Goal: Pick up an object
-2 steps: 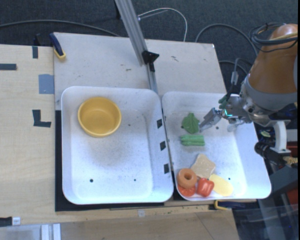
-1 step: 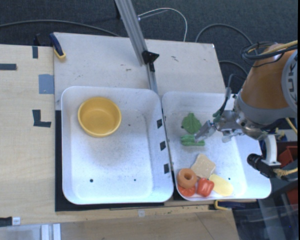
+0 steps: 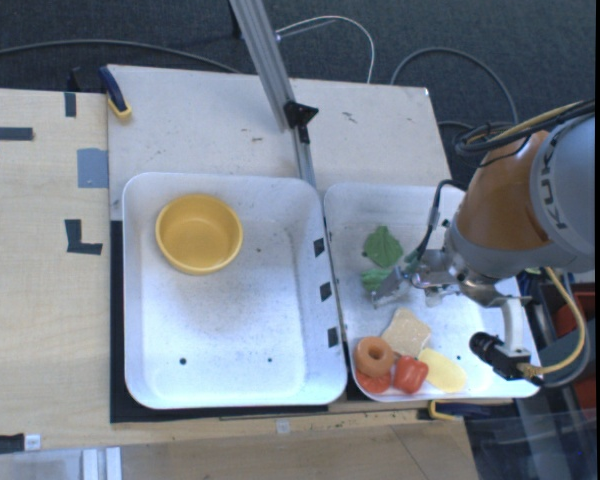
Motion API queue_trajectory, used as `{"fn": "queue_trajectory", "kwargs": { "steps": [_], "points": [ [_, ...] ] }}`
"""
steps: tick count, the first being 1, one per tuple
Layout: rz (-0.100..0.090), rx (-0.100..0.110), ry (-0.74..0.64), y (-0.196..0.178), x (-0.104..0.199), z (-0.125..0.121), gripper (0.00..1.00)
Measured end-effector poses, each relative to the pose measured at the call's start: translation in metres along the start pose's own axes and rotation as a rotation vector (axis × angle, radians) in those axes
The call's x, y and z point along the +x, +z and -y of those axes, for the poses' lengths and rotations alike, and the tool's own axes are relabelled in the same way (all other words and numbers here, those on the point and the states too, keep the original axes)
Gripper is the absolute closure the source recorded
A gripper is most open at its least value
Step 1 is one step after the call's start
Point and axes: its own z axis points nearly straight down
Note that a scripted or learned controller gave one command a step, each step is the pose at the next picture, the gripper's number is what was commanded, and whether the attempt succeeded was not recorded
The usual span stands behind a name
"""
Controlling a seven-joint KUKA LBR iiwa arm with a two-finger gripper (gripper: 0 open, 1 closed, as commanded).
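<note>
Green leaf [image 3: 383, 246] just above-left of tool [image 3: 388, 289] in rt bin [image 3: 380, 200].

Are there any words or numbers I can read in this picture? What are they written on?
"KU": large dark letters on the grey arm, cut off at the picture's edge, so the rest of the word cannot be read.

Nothing else is readable. The yellow bowl, the two white bins and the toy food pieces carry no writing. The dark tape marks on the wooden bench are plain shapes, not letters.
</note>
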Motion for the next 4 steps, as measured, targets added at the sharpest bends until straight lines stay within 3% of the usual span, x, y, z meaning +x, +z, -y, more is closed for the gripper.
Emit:
{"fn": "queue_trajectory", "kwargs": {
  "steps": [1,2,4],
  "points": [
    [0.0,-0.001,-0.001,0.044,0.003,0.0,0.0],
    [-0.001,-0.003,-0.001,0.032,0.003,-0.001,1.0],
    [0.002,-0.013,-0.001,-0.081,0.005,-0.008,1.0]
  ]
}}
